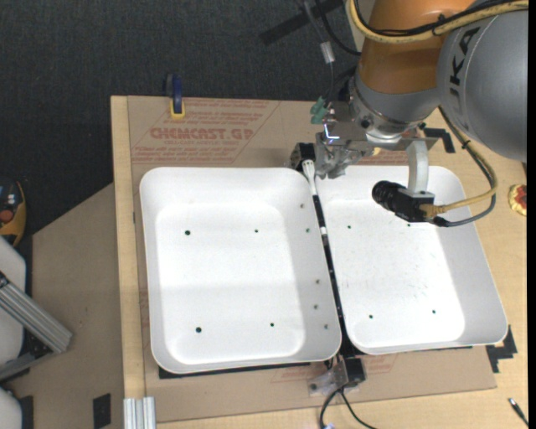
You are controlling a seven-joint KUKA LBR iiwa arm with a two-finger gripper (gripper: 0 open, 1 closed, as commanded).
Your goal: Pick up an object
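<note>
My gripper [328,159] hangs low over the far edge of the bench, just above the far end of the seam between the two white bins. The grey arm with its orange band [402,21] comes in from the upper right and hides what lies directly under the wrist. A black cylinder with a tan cable [402,201], mounted on the arm, hangs over the far part of the right bin [469,285]. Only small dark dots mark the floors of the left bin [167,276] and the right bin.
The bins sit on a brown board [209,126] with red lettering. A blue and yellow clamp [175,94] holds its far edge. A metal rail [33,323] lies at the left, and a cable connector [339,377] sits at the near edge.
</note>
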